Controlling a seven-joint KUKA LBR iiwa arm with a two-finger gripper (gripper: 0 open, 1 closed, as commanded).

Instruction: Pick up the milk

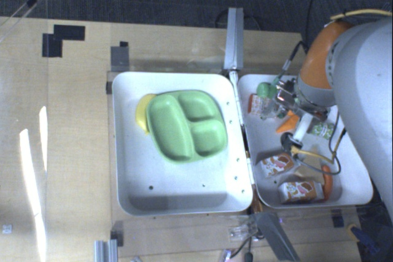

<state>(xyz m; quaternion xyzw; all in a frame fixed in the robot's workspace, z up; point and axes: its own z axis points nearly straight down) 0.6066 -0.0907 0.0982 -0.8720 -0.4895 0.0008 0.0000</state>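
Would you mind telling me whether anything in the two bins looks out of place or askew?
Mildly: a yellow object is wedged under the left edge of the green divided tray in the left bin, mostly hidden. No spill or damage shows.

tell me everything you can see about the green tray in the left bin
The green tray is a pale green divided plate, plastic by its look, with rounded corners and three compartments: one long, two smaller. It lies flat, turned at a slant, in the upper middle of the left bin. A yellow thing peeks from under its left edge. Nothing lies in it.
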